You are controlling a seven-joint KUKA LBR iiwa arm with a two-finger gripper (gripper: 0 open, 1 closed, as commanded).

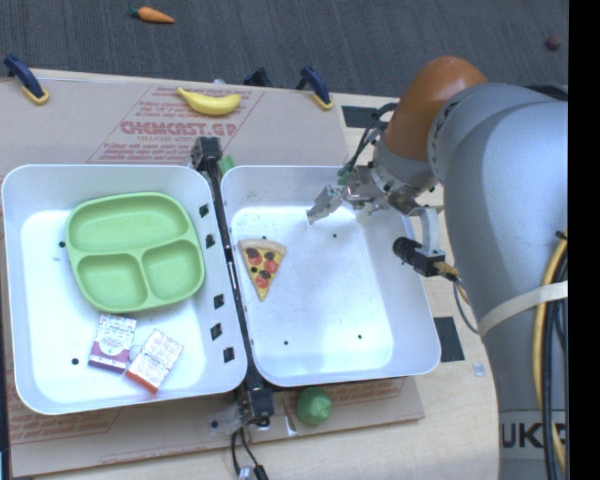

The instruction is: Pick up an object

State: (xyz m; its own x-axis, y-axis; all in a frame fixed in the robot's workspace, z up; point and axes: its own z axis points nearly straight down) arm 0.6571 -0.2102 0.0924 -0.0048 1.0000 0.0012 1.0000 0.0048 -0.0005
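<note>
A toy pizza slice (261,266) lies flat in the right bin (380,343), close to its left wall. My gripper (330,204) hangs over the far part of the same bin, up and to the right of the slice, with nothing visible between its fingers. In the left bin (25,298) sit a green divided plate (135,248) and two small snack packets (113,341) (153,359) near the front.
A toy banana (210,99) rests on the cardboard behind the bins. A green ball (314,406) sits on the bench in front of the right bin. A toy carrot (154,14) lies on the floor far back. The arm's grey body covers the right side.
</note>
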